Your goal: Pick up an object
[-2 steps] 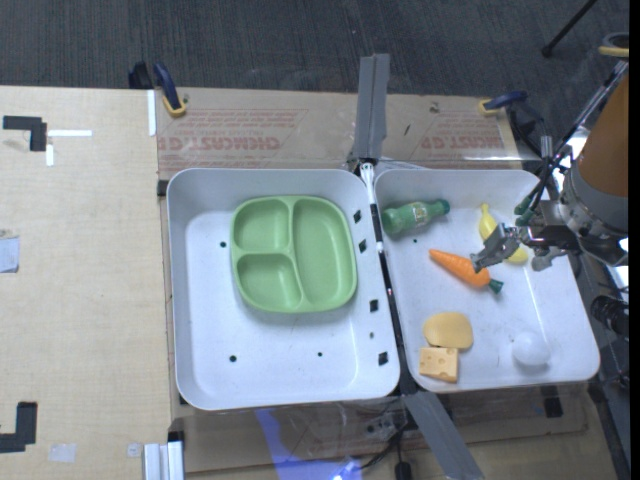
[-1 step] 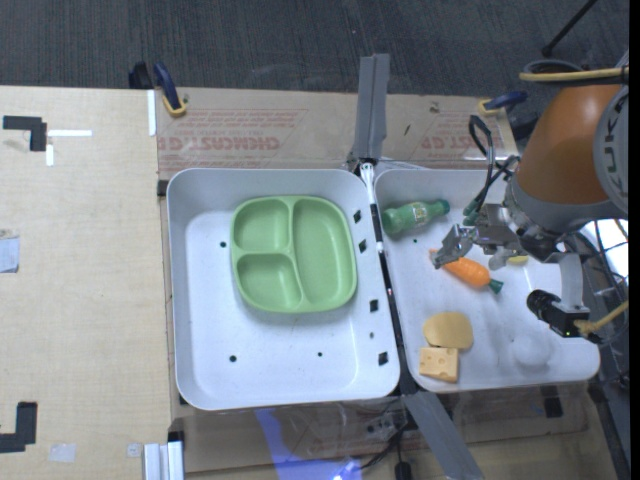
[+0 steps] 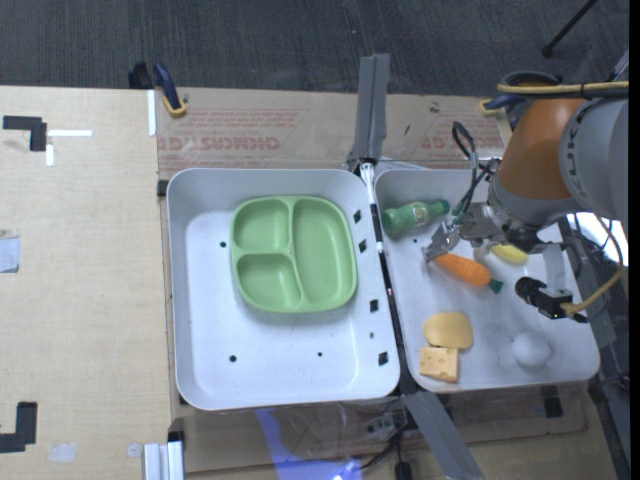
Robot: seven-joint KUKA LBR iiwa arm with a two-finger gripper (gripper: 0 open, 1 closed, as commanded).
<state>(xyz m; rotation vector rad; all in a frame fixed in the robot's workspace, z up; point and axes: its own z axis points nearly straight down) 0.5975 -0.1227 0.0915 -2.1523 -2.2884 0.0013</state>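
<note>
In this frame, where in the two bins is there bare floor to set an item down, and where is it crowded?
Left bin: bare floor below the green divided plate and a strip along its left side. Right bin: a bare patch between the cheese wedge and the white ball. Crowded at the right bin's upper half, where the pincer, green bottle, carrot and banana cluster.

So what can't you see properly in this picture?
- The jaws' tips, camera view: too small and blurred beside the carrot to tell open from shut.
- The yellow thing: partly hidden under the arm.
- The white ball: blends into the right bin.
- The bottle label: too small.
</note>
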